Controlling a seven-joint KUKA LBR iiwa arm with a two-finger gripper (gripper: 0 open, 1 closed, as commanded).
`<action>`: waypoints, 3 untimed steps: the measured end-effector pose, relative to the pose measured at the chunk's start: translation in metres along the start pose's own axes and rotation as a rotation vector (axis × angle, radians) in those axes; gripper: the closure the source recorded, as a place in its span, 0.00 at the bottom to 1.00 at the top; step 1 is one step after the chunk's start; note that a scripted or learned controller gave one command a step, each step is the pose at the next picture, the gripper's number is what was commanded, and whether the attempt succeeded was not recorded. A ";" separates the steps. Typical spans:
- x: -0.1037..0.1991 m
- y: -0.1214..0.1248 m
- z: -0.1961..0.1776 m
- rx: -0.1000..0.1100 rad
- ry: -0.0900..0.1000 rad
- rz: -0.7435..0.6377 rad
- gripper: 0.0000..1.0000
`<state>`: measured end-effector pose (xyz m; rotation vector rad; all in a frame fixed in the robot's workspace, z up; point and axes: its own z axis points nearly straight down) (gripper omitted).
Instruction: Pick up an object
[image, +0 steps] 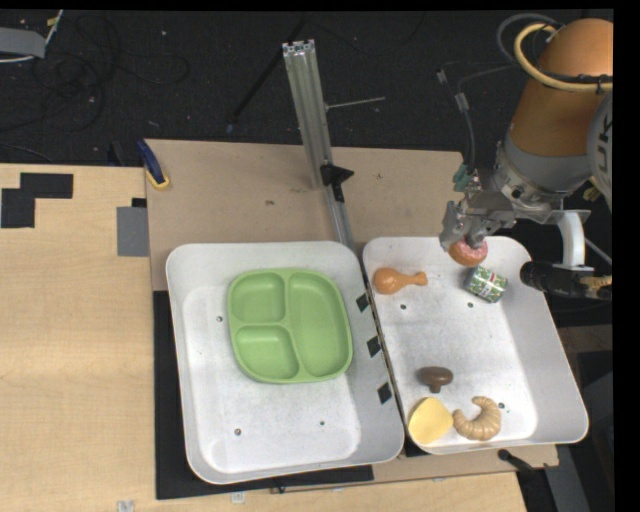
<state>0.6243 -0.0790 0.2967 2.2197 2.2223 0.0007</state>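
My gripper (467, 240) hangs over the far end of the right bin (560, 380), fingers pointing down. A small pink-red round object (468, 252) sits between the fingertips, and the gripper is shut on it. Just right of it and lower lies a green can (486, 284) on its side. An orange drumstick-shaped toy (398, 281) lies to the left, near the bin's far left corner. Toward the near end are a brown mushroom-like piece (435, 378), a yellow wedge (430, 421) and a tan croissant (478, 418).
The left bin (200, 420) bears a green divided plate (290, 325). A metal post (312, 120) rises behind the bins, near their shared edge. Black clips (372, 345) line the ridge between the bins. The arm's orange band (565, 95) is at the upper right.
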 end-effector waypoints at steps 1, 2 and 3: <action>0.055 -0.012 0.006 0.005 0.002 -0.004 1.00; 0.115 -0.022 0.024 0.006 0.002 -0.004 1.00; 0.160 -0.027 0.048 0.007 0.001 -0.003 1.00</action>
